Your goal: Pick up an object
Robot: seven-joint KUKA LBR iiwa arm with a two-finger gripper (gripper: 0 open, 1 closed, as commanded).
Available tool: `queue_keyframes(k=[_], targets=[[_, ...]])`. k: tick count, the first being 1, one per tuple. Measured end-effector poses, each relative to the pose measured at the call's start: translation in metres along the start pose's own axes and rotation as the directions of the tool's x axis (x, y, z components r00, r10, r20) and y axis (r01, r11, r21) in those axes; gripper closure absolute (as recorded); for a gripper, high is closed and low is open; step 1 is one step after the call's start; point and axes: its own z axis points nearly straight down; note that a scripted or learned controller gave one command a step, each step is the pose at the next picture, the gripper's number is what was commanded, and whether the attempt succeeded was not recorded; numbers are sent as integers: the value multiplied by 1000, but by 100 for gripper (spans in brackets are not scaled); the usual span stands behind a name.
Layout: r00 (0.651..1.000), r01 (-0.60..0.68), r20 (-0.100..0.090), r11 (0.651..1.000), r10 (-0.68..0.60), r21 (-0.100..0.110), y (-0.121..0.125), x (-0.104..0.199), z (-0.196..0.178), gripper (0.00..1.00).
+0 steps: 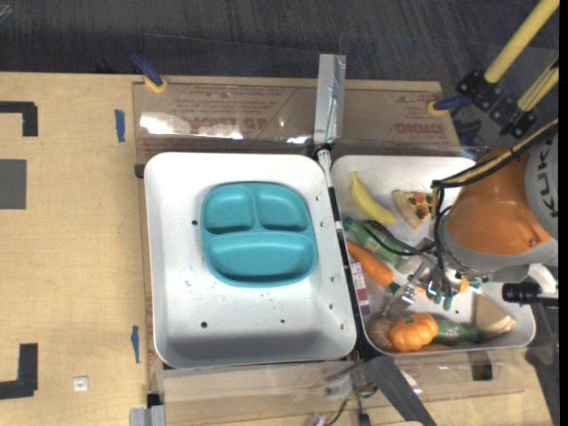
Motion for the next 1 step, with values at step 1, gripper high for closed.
queue_keyframes(k=[1], targets=[[1000,-12,-3,1000,12,2,31,-46,1,0]])
